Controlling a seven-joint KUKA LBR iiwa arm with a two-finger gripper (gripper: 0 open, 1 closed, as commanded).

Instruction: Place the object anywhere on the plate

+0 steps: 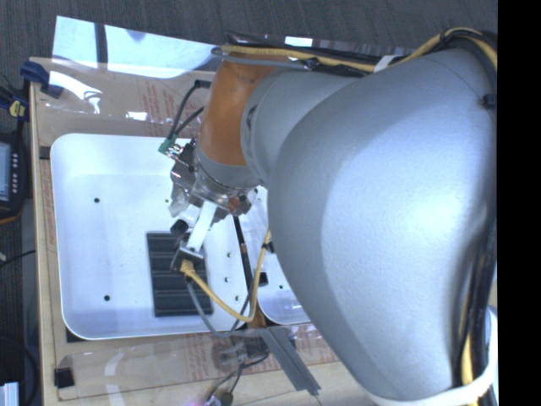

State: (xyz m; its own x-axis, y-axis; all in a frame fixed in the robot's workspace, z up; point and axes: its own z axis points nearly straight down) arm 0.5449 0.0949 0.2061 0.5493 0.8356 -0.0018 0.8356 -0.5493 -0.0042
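White bins: I count two, side by side. The left-hand bin (84, 167) in the view is mostly open to me. Of the other bin (283, 307) I get just a sliver at its near edge; the rest sits under the grey arm (372, 210), which fills the right of the view, orange band (224, 117) at the far side.

Loose items: one, a dark ribbed slab (169, 277), lying flat on the left-hand bin's floor by the near edge, toward the corner nearest the other bin. Can't tell if it's the object or the plate.

One gripper (190, 214), over the slab's far corner on the arm side. Jaw state: can't tell, the wrist blocks it.

Two small dark dots (97, 200) on the bin floor toward its outer edge.
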